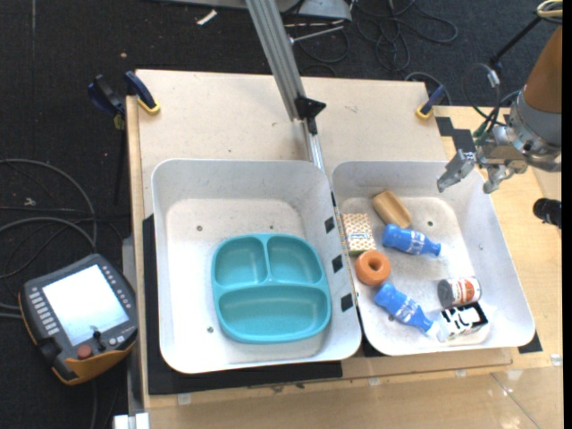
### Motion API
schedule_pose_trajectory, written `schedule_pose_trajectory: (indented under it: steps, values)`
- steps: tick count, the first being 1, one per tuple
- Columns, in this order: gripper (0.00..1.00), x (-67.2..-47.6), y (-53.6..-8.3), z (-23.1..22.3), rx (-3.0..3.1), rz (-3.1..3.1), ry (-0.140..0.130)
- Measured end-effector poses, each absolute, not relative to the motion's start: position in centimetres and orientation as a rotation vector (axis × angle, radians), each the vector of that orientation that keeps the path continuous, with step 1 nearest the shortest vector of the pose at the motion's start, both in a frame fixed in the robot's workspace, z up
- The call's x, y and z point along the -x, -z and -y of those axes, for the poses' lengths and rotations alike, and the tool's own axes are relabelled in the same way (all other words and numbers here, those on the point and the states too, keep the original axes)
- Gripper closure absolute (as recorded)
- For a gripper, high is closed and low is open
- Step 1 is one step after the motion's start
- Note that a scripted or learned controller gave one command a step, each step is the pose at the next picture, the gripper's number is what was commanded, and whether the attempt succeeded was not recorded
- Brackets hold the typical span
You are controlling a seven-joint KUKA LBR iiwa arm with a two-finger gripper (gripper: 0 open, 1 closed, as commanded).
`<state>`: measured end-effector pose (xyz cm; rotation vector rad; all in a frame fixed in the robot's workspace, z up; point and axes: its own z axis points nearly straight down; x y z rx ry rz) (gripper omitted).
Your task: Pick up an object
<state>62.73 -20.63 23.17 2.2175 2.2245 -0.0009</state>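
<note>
Fingers (471,170) spread wide, nothing between them, hovered over upper-right rim of right bin (500,257). Grey wrist w/ orange band (547,74) came in from right edge. Below/left in same bin: tan block (391,208), blue bottle (410,240), patterned box (357,232), orange ring (373,267), 2nd blue bottle (403,307), red-white can (459,290), black-white item (464,318). All well apart from fingers. Left bin (179,239) held teal divided tray (268,287). Both bins sat on desk (223,114).

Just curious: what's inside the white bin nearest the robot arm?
The right bin holds two blue bottles, an orange ring, a tan block, a patterned box, a small can and a black-and-white item. Anything beneath them is hidden.
</note>
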Motion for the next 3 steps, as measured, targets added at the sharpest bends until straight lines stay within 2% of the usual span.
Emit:
schedule_pose_trajectory:
  steps: [1, 3]
  values:
    - [0.0, -62.7, -23.2, 20.6, -2.218, -2.225, 0.002]
    - [0.0, -62.4, -10.7, 20.5, -2.223, -2.227, 0.006]
